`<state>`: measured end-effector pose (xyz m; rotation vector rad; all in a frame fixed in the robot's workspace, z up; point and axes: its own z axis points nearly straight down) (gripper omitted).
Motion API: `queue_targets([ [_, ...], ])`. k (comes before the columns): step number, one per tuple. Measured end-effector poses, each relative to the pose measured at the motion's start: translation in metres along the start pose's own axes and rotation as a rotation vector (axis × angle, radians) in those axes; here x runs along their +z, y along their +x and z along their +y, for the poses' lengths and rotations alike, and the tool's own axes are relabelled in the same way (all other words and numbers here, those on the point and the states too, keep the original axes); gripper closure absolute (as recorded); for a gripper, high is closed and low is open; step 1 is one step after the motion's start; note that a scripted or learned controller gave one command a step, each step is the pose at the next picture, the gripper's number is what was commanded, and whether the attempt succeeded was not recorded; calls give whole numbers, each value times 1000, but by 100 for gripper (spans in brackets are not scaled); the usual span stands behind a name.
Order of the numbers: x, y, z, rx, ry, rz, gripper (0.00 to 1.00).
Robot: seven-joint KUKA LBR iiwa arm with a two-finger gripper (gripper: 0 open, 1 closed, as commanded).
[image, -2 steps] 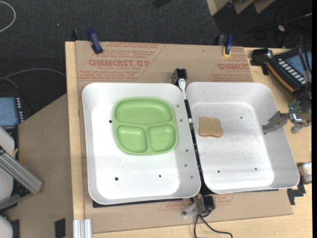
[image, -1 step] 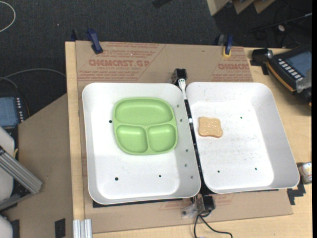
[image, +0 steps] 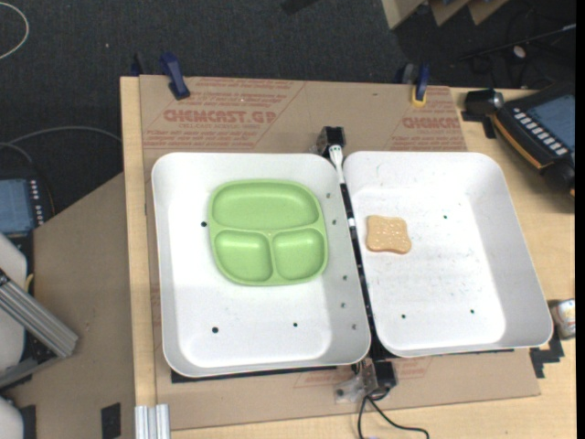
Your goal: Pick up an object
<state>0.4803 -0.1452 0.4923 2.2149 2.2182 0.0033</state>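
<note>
The small tan, flat, toast-shaped piece (image: 388, 235) lies in the right white bin (image: 475, 273), close to its left wall and nearer the far edge. It looks light, stiff and thin, best pinched across its short sides. Roughly square, its long axis is unclear. The green three-compartment plastic tray (image: 268, 230) sits in the left white bin (image: 256, 337).

Just a small grey rounded piece (image: 567, 315) at the right edge, too cropped to identify as arm.

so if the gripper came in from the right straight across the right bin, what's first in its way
Likely the tan cracker, near the left wall of the right bin, if it travels low enough.
</note>
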Motion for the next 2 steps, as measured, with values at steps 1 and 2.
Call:
queue_targets([
  [1, 114, 30, -2, -1, 17, 6, 100],
  [2, 166, 183, -3, -15, 15, 8, 100],
])
